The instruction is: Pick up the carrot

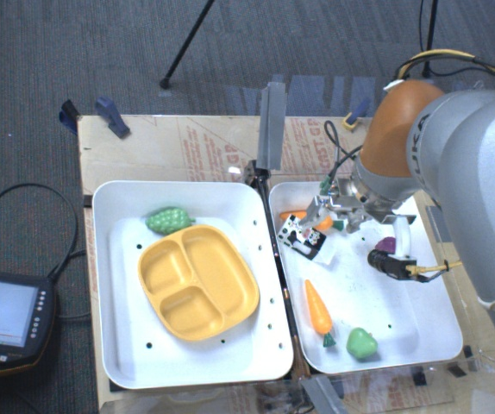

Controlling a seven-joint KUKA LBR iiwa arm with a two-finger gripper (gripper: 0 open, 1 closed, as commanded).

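We judge the toy carrot light, rigid and slick, best pinched across its thick orange middle; we cannot tell the gripper jaws' state.

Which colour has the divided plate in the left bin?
Yellow; the divided plate shows clearly in the camera view.

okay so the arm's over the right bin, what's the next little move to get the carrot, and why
Probably shift the pincer toward the bin's near side, until it hangs over the carrot. It now sits at the far end of the right bin, while the carrot lies apart from it, near the front-left corner, beside a green toy.
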